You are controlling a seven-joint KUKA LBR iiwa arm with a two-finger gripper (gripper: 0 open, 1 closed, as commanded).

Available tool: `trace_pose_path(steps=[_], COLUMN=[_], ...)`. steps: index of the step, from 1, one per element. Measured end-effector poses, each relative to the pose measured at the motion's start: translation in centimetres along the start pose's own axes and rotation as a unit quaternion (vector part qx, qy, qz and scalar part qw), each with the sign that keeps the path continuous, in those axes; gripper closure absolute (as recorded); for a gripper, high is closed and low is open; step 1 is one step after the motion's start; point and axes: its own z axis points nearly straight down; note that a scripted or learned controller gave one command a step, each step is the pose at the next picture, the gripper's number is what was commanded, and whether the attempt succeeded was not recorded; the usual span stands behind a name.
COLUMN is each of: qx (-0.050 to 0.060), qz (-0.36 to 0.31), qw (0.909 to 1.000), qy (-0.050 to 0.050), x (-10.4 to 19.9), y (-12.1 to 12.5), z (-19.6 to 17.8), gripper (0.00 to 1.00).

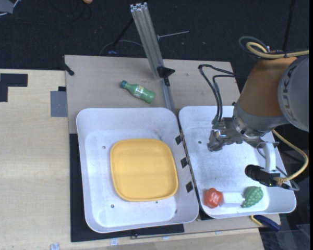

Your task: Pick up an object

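Camera view looks down on the bench (36, 155) with two white bins side by side. The left bin (91, 124) holds a yellow plate (143, 169) lying flat near its middle. The right bin (198, 124) carries three small things in a row along its lower edge: a red tomato-like toy (213, 197), a white piece (231, 198) just beside it, and a green leafy toy (252, 196) touching the white piece's other end. A green bottle (137, 91) lies on its side on the bench above the left bin, outside both bins.

The arm (271, 92) reaches in from the right of the frame, and its end effector (217, 141) sits over the upper middle of the right bin, above bare bin floor. Nothing shows between its tips; how wide it stands I cannot tell, since the parts are small and dark against the wrist.

As for progress, the pick looks not yet done: every candidate lies at rest, and the nearest ones, the three toys, are well apart from the end effector, toward the lower right of the frame. What seems left is the whole grasp: travel over a chosen thing, descend, close, and lift.
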Motion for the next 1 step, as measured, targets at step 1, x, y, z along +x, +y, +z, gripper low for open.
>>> trace_pose_path(steps=[1], qx=[0.000], qz=[0.000], qw=[1.0000], qy=[0.000], x=[6.07], y=[-0.29], z=[-0.39], gripper=[1.00])
